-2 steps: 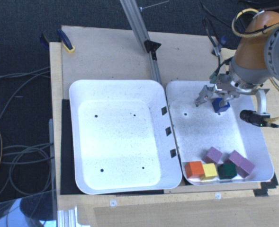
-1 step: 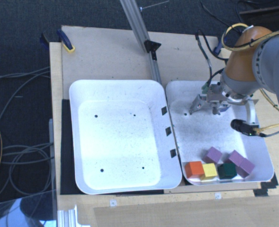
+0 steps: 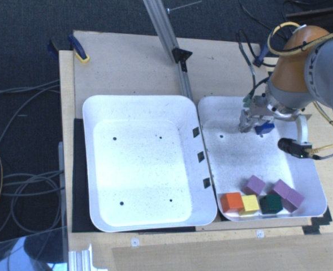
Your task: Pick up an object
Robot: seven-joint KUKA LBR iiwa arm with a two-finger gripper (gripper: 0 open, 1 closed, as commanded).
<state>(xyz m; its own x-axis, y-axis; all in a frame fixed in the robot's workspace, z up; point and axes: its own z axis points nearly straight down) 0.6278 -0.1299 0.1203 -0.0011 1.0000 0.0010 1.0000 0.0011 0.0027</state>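
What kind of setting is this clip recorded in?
Most likely a robotics lab: a grey-and-orange arm over two white bins on a wooden bench, coloured blocks, loose cables on carpet.

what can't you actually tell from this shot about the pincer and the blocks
- Pincer: in the camera view it is small and blurred under the wrist, so whether it is open or shut is unclear.
- Blue thing beside the pincer: too small to say what it is, or whether it is gripped.
- Green block: partly covered by the purple block beside it.
- Arm: cut off by the right edge.
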